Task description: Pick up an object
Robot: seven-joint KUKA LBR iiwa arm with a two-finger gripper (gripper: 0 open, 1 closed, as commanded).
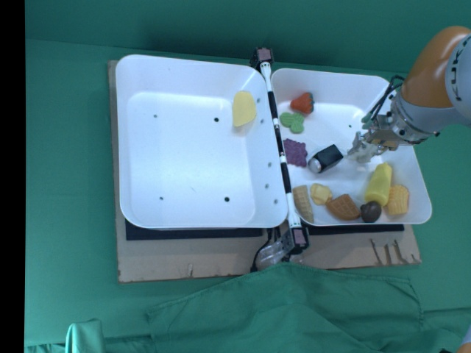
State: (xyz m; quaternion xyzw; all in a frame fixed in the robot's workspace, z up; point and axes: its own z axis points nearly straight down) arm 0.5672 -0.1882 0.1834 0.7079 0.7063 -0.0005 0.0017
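Note:
The right bin (346,79) holds several toy foods: a red strawberry (302,103), a green piece (293,121), a purple grape bunch (295,152), a black and silver cylinder (324,158), a yellow bottle shape (378,184), an orange waffle piece (343,207), a yellow corn piece (398,198), a brown ball (371,211), a tan wedge (302,202) and a small yellow piece (321,193). My gripper (361,151) hovers low in this bin, just right of the black cylinder and above the yellow bottle shape. A yellow chip-like piece (243,109) rests in the left bin (147,79).
The two bins meet at a central divider with black clips (276,145). They rest on brown cardboard (191,271) over green cloth. A fold of green fabric (294,307) lies at the front. The arm's orange band (434,65) enters from the right.

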